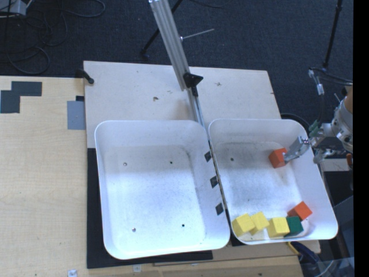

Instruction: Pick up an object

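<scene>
Camera view from above shows the end effector (298, 149), a slim metallic two-finger piece, reaching in over the far right wall of the right bin (324, 190). An orange block (278, 157), matte and cube-shaped, sits right at its fingertips, on the side away from the arm. Whether the block is pinched between the fingers or only touched by them cannot be told, and neither can the width of the jaws.

Well in front of the end effector, along the near wall of the same bin, lies a row of small blocks: two yellow blocks (250, 223) touching each other, then another yellow block (278, 226), a green block (294, 226) against it, and a second orange block (300, 210) tilted just behind the green one. All look like painted wooden cubes with crisp edges.

The right bin is smooth, shallow white plastic with rounded corners and a speckled floor. Well away from the end effector, across the shared rim, is the left bin (106, 154), of the same make. Both rest on a pale wooden tabletop (40, 166). A ribbed aluminium rail (171, 39) slants up behind the bins.
</scene>
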`<state>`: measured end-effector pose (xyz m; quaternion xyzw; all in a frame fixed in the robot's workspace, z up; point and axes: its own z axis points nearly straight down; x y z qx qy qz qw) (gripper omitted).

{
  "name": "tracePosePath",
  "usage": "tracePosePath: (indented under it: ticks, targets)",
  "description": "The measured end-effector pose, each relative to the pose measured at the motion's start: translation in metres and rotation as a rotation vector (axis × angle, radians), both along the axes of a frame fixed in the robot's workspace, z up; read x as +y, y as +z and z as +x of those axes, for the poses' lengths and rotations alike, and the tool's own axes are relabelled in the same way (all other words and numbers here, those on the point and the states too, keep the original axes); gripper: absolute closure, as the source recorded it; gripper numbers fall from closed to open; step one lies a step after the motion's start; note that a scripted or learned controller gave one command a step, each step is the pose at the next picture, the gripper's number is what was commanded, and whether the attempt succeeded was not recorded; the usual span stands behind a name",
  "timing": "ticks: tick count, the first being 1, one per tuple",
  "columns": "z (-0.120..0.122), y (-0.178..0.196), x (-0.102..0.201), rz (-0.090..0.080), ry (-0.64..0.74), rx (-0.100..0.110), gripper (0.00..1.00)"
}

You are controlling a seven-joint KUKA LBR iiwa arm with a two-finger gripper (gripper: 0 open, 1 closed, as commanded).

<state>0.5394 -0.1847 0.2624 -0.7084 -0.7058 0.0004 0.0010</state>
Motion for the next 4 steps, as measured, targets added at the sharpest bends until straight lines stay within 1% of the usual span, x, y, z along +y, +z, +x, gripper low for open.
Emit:
tracePosePath:
  ticks: [1, 2, 3, 4]
  targets:
    - [0.058, -0.133, -0.020, 0.002, 0.006, 0.007, 0.00]
    - [0.095, -0.151, -0.023, 0.000, 0.003, 0.002, 0.00]
    - [0.059, -0.172, 0.008, -0.001, 0.002, 0.000, 0.00]
    - [0.031, -0.170, 0.047, -0.002, 0.005, -0.003, 0.00]
